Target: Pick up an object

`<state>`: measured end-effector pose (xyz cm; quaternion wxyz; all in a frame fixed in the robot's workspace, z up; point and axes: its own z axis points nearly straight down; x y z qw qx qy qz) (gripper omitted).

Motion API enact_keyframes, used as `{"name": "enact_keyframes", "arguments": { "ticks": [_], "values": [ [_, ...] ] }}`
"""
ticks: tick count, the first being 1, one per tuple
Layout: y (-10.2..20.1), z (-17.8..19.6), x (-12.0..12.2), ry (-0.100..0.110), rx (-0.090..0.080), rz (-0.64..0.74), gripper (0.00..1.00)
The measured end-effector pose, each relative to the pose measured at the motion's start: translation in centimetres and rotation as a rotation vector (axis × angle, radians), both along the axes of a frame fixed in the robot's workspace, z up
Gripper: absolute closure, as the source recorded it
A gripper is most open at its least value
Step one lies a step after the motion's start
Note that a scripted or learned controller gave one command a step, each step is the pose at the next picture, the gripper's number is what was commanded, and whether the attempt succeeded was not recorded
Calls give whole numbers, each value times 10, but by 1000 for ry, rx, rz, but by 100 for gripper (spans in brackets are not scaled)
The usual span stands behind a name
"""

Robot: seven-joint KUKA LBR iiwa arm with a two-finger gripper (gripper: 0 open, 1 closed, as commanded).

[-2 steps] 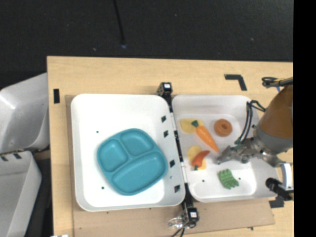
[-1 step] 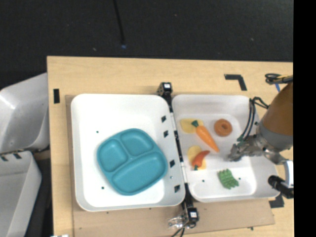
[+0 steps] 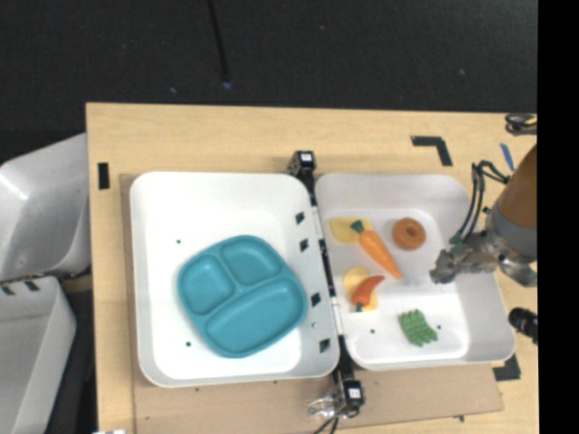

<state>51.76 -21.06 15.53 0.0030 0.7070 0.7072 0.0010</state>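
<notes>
So the claw sits low over the right side of the right bin, reaching in from the right edge. It's too small and dark to make out, so whether it's spread or closed is anyone's guess, and nothing shows up gripped in it. Behind it the grey arm with its orange band heads off to the right.

Nearest to the claw is a brown donut, just up and to its left. Next to that an orange carrot lies at a slant, with a yellow piece beside its leafy end. Below the carrot there's a red-orange pepper touching another yellowish bit. A green bumpy thing sits toward the bin's near edge, apart from the others.

The left bin holds a blue divided plate. Both bins rest on the pale wood tabletop.
</notes>
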Motion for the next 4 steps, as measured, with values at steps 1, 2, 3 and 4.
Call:
{"name": "enact_keyframes", "arguments": {
  "ticks": [1, 2, 3, 4],
  "values": [
    [7, 60, 1, -2, 0, 3, 100],
    [6, 107, 3, -2, 0, 4, 100],
    [60, 108, 15, 2, 3, 8, 100],
    [108, 97, 29, 6, 4, 6, 100]
  ]
}}
